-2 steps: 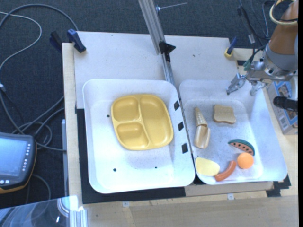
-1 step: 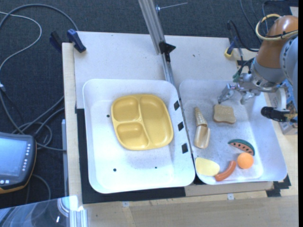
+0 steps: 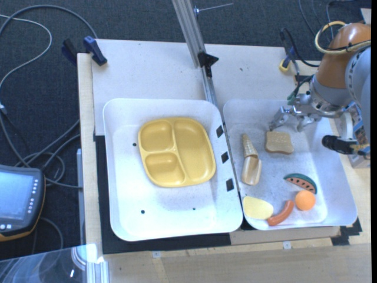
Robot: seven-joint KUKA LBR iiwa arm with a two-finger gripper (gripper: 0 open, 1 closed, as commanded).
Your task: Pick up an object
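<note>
1 tray [image 3: 177, 152], 6 food items.

Illumination is bright, even and diffuse, apparently from overhead. Shadows are soft and short: a faint one borders the yellow divided plate [image 3: 176, 151] on its 5 o'clock side. The white bins [image 3: 123, 217] are close to overexposed, with little surface texture retained. The dark carpet [image 3: 35, 69] at 9 o'clock remains legible. Focus is moderate throughout; fine edges are slightly soft, with mild compression noise. No strong glare. Straight edges show no evident distortion.
</note>
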